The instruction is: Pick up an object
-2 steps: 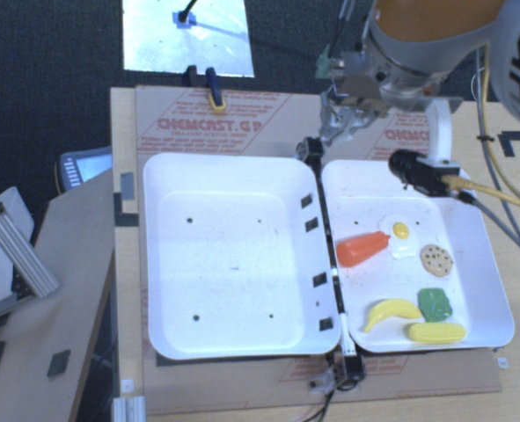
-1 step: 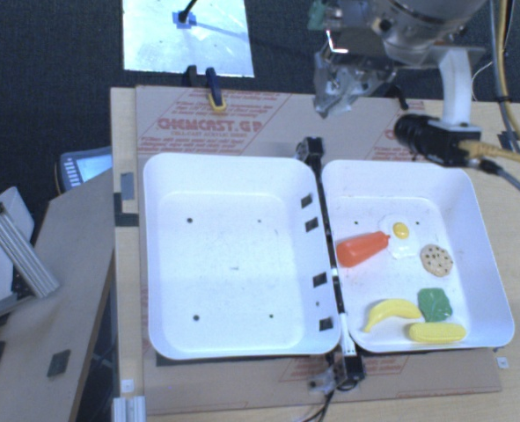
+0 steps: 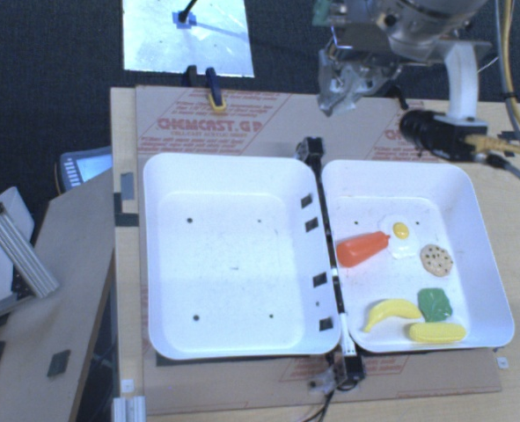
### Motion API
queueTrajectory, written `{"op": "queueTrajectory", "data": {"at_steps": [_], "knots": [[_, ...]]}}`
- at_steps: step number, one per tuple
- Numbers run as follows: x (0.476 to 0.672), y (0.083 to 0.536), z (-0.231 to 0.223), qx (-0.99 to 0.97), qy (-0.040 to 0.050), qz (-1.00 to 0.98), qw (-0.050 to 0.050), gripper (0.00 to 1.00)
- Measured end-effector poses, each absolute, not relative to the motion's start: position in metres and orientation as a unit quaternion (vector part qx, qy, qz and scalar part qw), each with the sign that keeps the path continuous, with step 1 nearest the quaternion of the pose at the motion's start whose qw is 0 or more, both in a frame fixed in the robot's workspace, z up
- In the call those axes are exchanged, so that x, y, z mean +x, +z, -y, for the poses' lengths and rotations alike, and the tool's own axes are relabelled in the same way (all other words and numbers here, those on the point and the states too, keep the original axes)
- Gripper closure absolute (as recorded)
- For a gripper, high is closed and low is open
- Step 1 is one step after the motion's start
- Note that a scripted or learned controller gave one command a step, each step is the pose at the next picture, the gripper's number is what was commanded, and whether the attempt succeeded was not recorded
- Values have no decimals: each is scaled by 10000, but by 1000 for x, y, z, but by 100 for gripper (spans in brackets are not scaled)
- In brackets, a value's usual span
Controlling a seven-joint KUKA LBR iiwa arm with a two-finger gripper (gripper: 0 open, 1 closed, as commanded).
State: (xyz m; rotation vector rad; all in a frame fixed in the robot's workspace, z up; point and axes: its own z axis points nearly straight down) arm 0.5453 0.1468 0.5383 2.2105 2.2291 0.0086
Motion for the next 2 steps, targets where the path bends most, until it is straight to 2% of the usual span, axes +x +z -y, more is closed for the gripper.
{"op": "queueTrajectory", "data": {"at_steps": [1, 2], "knots": [[545, 535, -167, 7052, 14, -7090, 3, 100], [560, 535, -176, 7049, 14, -7093, 11, 100]]}}
